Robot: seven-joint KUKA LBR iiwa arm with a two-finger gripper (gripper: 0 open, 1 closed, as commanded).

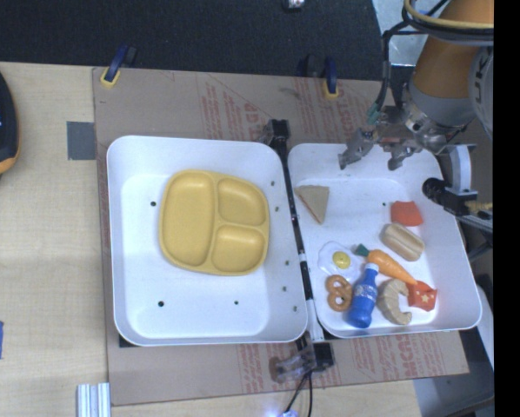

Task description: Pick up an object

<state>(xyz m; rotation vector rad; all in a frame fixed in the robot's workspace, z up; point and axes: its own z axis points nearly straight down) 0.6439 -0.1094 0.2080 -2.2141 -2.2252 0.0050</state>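
The gripper (374,157) is hanging over the far edge of the right bin (469,320), with its two fingers standing apart and nothing lying between them. One arm (447,50) is reaching in from the right, showing its orange band above the wrist. Two white bins are sitting side by side on the bench. The left bin (138,311), well to the left of the gripper, is carrying one yellow divided plate (214,221) with three compartments. The right bin is carrying all the loose pieces, every one of them lying nearer the camera than the gripper. One tan wedge (314,201) is resting just below and to the left of the fingers, the closest piece to them. One small red block (406,213) is lying below and slightly to the right of the gripper. One toy hot dog bun (402,241) is lying just beyond that block. Further down, one toy carrot (390,266), one toy fried egg (338,258), one pretzel (338,292), one blue bottle (363,298), one curved tan piece (392,303) and one red toy pepper (423,296) are crowding together near the bin's front edge, several of them touching. Two blue clamps (330,76) are gripping the cardboard sheet at the far side.
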